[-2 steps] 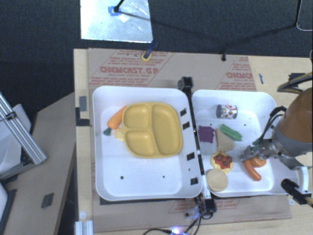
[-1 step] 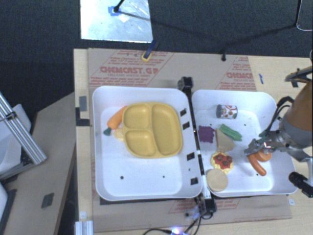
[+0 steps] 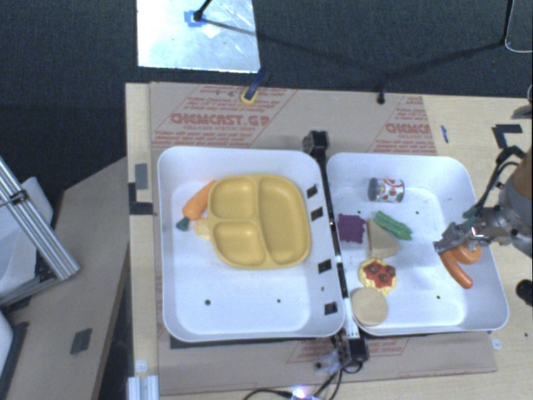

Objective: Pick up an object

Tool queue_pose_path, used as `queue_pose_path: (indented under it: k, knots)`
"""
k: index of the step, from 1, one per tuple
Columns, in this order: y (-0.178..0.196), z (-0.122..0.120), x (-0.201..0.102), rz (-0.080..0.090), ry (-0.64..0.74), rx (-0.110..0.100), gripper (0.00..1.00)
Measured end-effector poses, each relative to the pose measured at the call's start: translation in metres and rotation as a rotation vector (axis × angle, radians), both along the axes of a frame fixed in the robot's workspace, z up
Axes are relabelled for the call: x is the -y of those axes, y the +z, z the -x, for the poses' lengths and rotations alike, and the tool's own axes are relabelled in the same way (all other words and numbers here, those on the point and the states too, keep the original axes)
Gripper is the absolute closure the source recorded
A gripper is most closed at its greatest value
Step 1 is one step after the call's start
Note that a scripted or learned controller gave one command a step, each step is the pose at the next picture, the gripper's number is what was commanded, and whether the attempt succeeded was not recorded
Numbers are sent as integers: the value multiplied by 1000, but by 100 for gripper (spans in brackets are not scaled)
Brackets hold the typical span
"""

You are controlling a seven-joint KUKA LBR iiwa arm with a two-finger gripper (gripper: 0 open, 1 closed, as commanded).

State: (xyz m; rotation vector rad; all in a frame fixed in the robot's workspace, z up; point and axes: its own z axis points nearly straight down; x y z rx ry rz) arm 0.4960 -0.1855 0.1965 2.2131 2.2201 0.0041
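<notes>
My gripper (image 3: 452, 242) hangs low over the right side of the right bin (image 3: 416, 319), at the upper end of an orange sausage (image 3: 462, 272) that lies on the bin floor. Whether it touches the sausage is unclear. To the left in the same bin lie a small can (image 3: 386, 190), a purple piece (image 3: 351, 228), a green piece (image 3: 391, 224), a tan wedge (image 3: 382, 242), a pizza slice (image 3: 377, 274) and a round tan disc (image 3: 370, 306).
The left bin (image 3: 241, 315) holds a yellow divided plate (image 3: 254, 221) with an orange carrot (image 3: 197, 200) at its left edge. A black divider (image 3: 326, 223) runs between the bins. A shiny sheet (image 3: 198, 23) lies beyond the bench.
</notes>
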Motion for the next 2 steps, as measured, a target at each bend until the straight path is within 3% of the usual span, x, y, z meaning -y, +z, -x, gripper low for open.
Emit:
queue_pose_path:
  k: [1,2]
  knots:
    - [30,-2,0,-1,1,-1,100]
    - [37,-16,-45,-4,6,-3,100]
